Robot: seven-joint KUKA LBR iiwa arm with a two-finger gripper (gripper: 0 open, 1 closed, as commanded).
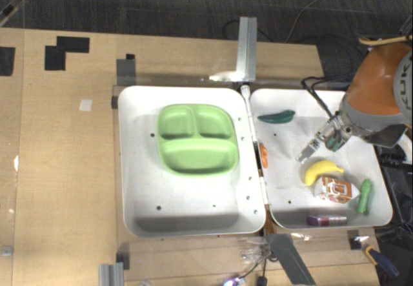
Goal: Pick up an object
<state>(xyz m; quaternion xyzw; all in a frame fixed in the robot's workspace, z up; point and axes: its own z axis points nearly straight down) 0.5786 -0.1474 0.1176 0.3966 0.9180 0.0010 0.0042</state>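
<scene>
In the right bin, a toy banana lies just below and slightly right of the tool, its long axis running roughly left to right with a gentle curve. The tool hangs with nothing between its fingers, which look narrowly parted. Touching the banana below is a white and orange packet whose print is too small to read, with a green pickle-like piece beside it.

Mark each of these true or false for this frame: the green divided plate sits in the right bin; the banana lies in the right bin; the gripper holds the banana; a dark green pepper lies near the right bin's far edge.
1. The green divided plate sits in the right bin. False: it lies in the left bin.
2. The banana lies in the right bin. True.
3. The gripper holds the banana. False: the gripper hangs above it, apart.
4. A dark green pepper lies near the right bin's far edge. True.
</scene>
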